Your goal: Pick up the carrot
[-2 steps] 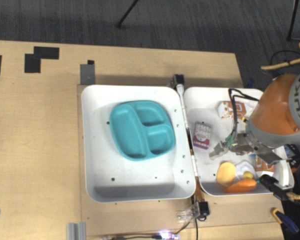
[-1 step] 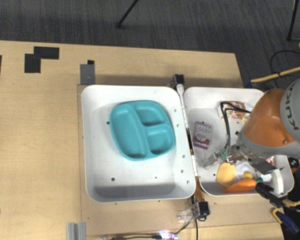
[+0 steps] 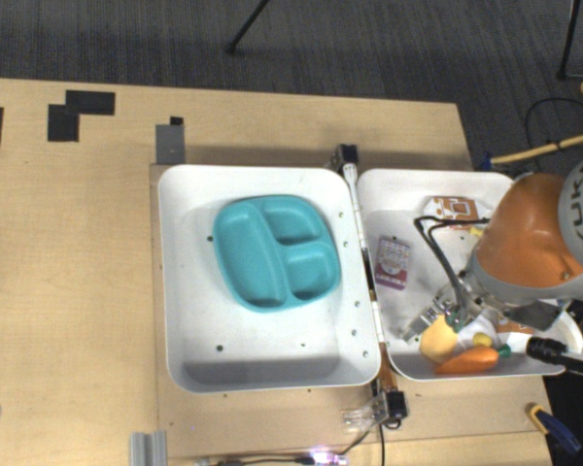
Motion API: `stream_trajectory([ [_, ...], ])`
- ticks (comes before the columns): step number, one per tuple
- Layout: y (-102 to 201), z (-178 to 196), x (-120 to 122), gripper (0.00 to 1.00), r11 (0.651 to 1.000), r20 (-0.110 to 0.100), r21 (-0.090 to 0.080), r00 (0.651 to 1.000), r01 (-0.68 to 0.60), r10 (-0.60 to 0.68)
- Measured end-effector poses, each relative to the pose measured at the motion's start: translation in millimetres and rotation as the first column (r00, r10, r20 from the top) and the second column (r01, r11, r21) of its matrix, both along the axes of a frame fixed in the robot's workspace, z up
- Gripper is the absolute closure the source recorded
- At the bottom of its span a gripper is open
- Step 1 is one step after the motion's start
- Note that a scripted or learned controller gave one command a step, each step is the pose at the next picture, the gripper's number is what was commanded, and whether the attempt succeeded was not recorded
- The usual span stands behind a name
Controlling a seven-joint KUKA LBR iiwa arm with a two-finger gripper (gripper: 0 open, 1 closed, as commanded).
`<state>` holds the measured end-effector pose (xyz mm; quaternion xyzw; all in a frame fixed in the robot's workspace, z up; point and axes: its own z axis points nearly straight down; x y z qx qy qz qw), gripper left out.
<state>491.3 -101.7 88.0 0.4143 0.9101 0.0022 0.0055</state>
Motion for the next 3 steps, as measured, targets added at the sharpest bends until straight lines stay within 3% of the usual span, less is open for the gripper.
stream_trajectory([
  [1,1,13,4,1.00,1.000,0.012,0.000,1.000,0.003,-0.003],
  [2,1,66,-2,1.00,0.850,-0.004,0.004,0.850,0.526,-0.526],
  [3,1,66,-2,0.00,0.850,-0.005,0.003,0.850,0.526,-0.526],
])
